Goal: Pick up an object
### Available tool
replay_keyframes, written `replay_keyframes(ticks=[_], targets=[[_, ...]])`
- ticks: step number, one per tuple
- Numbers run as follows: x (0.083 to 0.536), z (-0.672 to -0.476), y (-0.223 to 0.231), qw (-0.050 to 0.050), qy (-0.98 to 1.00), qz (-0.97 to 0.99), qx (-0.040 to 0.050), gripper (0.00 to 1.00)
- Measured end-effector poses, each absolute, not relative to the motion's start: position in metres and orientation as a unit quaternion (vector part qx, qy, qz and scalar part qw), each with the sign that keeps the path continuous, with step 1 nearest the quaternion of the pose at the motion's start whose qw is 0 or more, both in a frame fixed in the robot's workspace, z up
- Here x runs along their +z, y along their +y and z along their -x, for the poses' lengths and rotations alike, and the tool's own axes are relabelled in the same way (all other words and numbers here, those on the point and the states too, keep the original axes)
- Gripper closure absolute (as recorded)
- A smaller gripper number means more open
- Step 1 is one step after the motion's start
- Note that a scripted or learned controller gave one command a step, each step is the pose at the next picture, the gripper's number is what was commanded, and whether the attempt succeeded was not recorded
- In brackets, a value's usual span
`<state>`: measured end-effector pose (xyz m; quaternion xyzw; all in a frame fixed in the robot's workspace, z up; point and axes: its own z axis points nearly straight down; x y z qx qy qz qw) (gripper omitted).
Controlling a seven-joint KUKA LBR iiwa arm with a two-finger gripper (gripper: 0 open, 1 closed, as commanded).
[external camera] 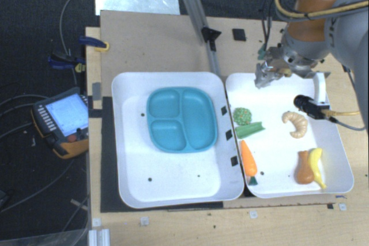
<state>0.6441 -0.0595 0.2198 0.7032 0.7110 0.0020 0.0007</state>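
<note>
My gripper (264, 76) hangs over the far left corner of the right bin (340, 150), with nothing seen in it. Toy food lies in that bin. A green broccoli (243, 116) sits by the left wall, with a green pod (249, 129) just below it and an orange carrot (248, 158) nearer the front. A tan croissant (297, 123) lies right of the middle. At the front right, a yellow banana (316, 167) leans on an orange-brown piece (302, 172). The broccoli is a short way below and left of the gripper.
The left bin (132, 170) bears a blue divided plate (181, 119). A black plug and white bracket (311, 102) on a cable hang over the right bin's far right. A grey pole (193, 3) slants down to the bins' far edge. A hand-held screen (60, 121) lies off the bench, left.
</note>
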Motion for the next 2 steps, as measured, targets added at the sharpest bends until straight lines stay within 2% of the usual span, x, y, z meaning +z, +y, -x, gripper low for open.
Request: replay_keyframes(ticks=[2], targets=[[0.223, -0.640, 0.058, 0.000, 0.711, -0.703, 0.0015, 1.00]])
